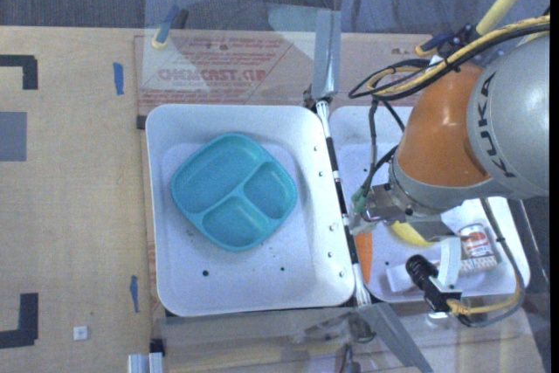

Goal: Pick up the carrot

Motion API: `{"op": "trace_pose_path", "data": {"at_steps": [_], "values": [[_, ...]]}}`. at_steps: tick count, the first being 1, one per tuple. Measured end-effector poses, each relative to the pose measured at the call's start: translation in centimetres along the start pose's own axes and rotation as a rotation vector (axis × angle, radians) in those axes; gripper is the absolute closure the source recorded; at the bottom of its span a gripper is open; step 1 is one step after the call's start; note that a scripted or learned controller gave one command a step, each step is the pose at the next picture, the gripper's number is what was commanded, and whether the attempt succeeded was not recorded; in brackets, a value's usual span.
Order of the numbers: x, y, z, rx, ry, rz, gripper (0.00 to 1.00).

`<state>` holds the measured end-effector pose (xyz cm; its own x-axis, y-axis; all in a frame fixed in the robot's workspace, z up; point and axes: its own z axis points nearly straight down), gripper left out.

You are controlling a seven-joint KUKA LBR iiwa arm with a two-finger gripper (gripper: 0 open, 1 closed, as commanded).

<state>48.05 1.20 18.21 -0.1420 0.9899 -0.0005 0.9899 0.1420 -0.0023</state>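
The carrot [364, 255] is orange and lies lengthwise against the left wall of the right bin [349, 135], near its front corner. A bit of green [357, 203] shows at its far end. My gripper [374, 210] hangs just over that far end, under the orange wrist band, and the arm covers the middle of the right bin. Nothing shows the carrot lifted off the bin floor.
A blue divided plate [233, 190] lies in the left bin [175, 275]. In the right bin, a yellow banana-like piece [407, 232] sits beside the gripper, a small red and white can [474, 244] is at the right, and a white object [397, 279] is near the front.
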Motion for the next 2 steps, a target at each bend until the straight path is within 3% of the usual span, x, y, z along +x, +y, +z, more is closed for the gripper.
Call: {"op": "trace_pose_path", "data": {"at_steps": [1, 2], "values": [[-7.8, -1.1, -4.1, -0.003, -0.002, -0.199, 1.0], [-3.1, -0.5, -1.1, 0.004, 0.002, -0.039, 1.0]]}}
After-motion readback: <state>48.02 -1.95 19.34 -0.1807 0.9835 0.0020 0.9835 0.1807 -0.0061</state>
